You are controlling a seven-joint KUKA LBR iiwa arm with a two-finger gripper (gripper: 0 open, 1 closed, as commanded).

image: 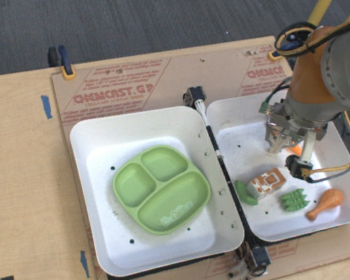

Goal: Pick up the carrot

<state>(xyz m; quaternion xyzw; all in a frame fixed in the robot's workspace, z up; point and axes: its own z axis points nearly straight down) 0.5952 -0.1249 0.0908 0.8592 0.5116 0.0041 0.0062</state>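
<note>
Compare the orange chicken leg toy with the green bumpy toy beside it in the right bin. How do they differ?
The chicken leg toy is orange and smooth, with a round bulb tapering to a thin end; the green bumpy toy is green, ridged and blockier. The chicken leg toy lies slanted nearest the bin's front right corner; the green bumpy toy sits to its left, and looks shorter. Both lie loose on the floor of the right bin, apart from the end effector.

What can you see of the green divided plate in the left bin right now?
The green divided plate looks like matte light-green plastic, rounded-square, with a raised rim and three compartments: two small ones at the far side, one large one nearer the camera with faint embossed marks. It lies flat, turned slightly askew, on the floor of the left bin, roughly at its middle. All three compartments look bare, and only the bin floor touches it.
</note>
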